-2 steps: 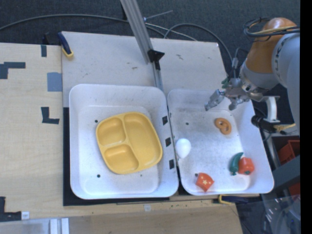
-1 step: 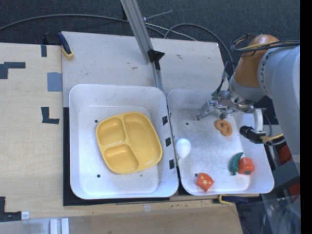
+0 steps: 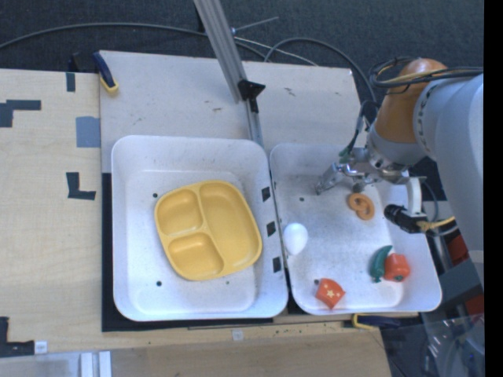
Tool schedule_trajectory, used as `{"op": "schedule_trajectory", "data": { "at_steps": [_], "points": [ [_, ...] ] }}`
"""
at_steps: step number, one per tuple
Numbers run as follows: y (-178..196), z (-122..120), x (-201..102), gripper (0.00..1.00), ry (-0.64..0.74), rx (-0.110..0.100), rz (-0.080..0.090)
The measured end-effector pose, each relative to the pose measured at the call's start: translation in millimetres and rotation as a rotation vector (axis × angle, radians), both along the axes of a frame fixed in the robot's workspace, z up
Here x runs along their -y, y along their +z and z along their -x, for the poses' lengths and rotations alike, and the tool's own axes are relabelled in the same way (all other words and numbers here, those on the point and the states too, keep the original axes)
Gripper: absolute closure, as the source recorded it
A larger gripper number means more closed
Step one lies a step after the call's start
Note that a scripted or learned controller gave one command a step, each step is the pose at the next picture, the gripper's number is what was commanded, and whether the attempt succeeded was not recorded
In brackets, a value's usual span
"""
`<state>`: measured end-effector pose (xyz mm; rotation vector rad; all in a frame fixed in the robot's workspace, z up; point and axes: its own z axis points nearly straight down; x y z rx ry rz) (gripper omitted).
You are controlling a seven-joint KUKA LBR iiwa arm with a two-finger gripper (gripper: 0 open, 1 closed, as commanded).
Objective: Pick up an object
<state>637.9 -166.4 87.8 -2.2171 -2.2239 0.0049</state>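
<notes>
We take the right bin as our landmark. Largest in sight is the arm, reaching in from beyond the bin's far right corner, probably so the gripper can drop straight onto the loose items. Next comes the left bin, touching the right bin's left wall, with a yellow divided plate lying flat in its middle. Inside the right bin the smaller things sit apart from one another, which leaves room for fingers around each: a white egg against the left wall, an orange-and-green toy vegetable near the right wall, a red piece by the near wall, and a tan pretzel-like ring toward the far right.

The gripper hangs low in the bin's far half, its fingers seemingly spread with nothing between them, though the view is soft there. The ring lies just beside the fingers, on their near-right side, not between them.
</notes>
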Motion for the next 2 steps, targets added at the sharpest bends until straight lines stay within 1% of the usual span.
{"op": "schedule_trajectory", "data": {
  "at_steps": [1, 2],
  "points": [
    [11, 0, -1, 1.0, 0.002, 0.0, 0.001],
    [70, -6, 6, 1.0, -0.001, 0.008, 0.001]
  ]
}}
